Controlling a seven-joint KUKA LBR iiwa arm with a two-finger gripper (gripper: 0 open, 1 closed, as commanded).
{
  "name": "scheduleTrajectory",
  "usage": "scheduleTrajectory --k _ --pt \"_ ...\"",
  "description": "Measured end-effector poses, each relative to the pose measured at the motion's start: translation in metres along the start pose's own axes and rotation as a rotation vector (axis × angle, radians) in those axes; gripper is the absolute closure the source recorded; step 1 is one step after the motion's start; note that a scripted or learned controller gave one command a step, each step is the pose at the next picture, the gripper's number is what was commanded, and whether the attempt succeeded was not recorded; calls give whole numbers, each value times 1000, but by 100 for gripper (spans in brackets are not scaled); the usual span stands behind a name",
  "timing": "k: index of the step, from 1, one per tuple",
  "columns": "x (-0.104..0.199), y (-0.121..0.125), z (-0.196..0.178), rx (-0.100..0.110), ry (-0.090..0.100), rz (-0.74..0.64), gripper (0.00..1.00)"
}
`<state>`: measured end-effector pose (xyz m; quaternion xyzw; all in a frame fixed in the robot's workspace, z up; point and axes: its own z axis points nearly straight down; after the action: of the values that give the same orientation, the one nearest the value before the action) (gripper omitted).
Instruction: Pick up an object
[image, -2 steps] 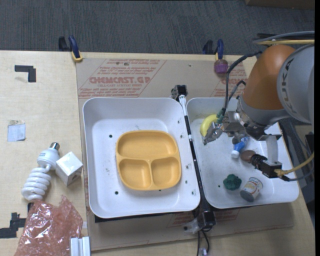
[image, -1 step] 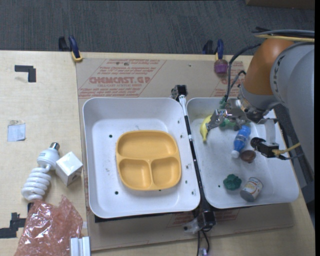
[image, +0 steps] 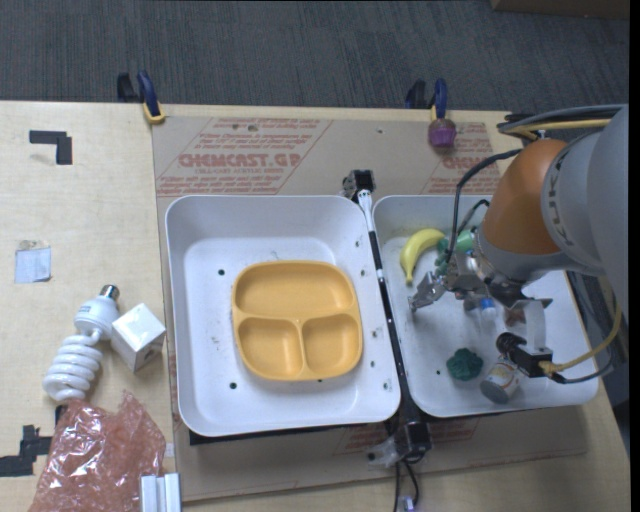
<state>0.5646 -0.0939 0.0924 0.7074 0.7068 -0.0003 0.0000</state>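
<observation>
Right white bin (image: 560, 395): banana (image: 418, 250) just above the fingers (image: 428, 291), their spread impossible to tell.

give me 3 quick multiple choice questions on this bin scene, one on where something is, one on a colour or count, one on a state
1. Where does the yellow divided tray lie?
A. in the left bin
B. in the right bin
C. on the bench beside the bulb

2. How many compartments does the tray have?
A. two
B. three
C. four

3. How does the spiral light bulb rest?
A. standing upright in the right bin
B. held between the fingers
C. lying on its side on the bench

Answers:
1. A, the tray sits in the middle of the left bin, while the banana and the hand are over the right bin.
2. B, one wide section above and two smaller ones below.
3. C, it lies flat left of the bins, next to a small white cube.
</observation>
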Motion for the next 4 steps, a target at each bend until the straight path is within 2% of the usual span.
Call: scheduleTrajectory --k 1,2,3,4 --pt "-1 1 -10 -2 0 1 100" --pt "-1 1 -10 -2 -1 1 0" --pt "-1 -41 0 0 0 1 0" --pt "-2 -40 -10 -2 0 3 100"
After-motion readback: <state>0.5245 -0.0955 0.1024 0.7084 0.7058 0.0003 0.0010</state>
